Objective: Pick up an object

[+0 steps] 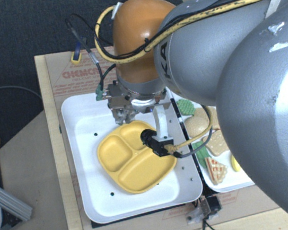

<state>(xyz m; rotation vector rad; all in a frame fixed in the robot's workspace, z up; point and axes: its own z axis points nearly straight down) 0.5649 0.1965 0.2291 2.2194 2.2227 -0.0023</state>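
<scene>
Camera view looks down on the left bin (79, 148), where a yellow plate (124, 163) with three compartments lies in the middle, hollow side up, nearer the bin's right edge than its left. The gripper (125, 117) hangs straight down over the plate's far rim, close to the bin's far edge. Whether it is spread wide or drawn narrow cannot be told, nor whether it touches the plate. The arm (234, 71) comes in from the right over the right bin (224, 185) and covers most of it. Along that bin's left edge show a green piece (187, 106) at the far end, a tan piece (196, 125) in the middle and a waffle-like wedge (216, 169) near the front corner.
</scene>
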